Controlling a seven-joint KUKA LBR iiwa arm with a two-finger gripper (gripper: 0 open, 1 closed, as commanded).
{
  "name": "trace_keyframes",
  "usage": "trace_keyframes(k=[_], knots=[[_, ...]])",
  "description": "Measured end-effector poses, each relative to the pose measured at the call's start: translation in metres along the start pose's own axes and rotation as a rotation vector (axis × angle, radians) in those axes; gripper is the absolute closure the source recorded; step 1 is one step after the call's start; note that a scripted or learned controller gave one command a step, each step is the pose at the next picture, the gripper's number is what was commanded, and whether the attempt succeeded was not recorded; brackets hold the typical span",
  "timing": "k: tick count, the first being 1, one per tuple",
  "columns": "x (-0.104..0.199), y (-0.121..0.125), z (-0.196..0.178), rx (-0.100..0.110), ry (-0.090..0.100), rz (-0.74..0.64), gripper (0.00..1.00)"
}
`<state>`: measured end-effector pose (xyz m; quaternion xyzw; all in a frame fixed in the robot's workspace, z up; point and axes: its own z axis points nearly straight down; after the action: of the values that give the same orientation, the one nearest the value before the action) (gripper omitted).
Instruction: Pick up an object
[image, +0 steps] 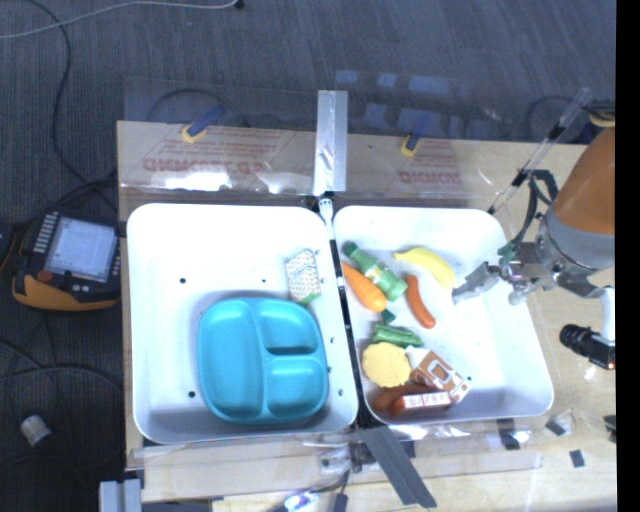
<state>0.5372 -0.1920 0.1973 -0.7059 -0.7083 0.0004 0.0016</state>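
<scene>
- Several toy foods lie heaped along the left wall of the right bin (520, 330), and any of them would serve as the object to pick; the gripper (470, 290) sits over the bin's bare floor near its right wall, so everything lies to its left across the bin
- Nearest is the banana (428, 263), near the bin's far edge, its long axis running roughly from far-left to near-right, with one end turned toward the gripper
- Just below it the red sausage (420, 303) lies slanted, its long axis running from far to near, apart from the gripper with white floor between them
- Farther left, hard by the left wall, are the carrot (365, 289) and a green vegetable (378, 272); toward the near-left corner sit a yellow round piece (386, 364), a small carton (440, 375) and a brown piece (390, 402)
- One arm only, reaching in over the right wall; a grey finger-like tip points left toward the banana and sausage, nothing shows between the fingers, and I cannot tell how far apart they stand
- My judgement: the move turns on travelling left and a little toward the far edge for the banana
- Left bin (160, 260) holds a blue divided tray (265, 360) and a small packet (303, 273)
</scene>
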Motion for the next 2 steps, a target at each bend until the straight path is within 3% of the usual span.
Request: trace_keyframes(k=[1, 2], knots=[[-0.017, 0.006, -0.077, -0.001, -0.004, 0.085, 0.0], [0.011, 0.013, 0.103, -0.001, -0.002, 0.162, 0.0]])
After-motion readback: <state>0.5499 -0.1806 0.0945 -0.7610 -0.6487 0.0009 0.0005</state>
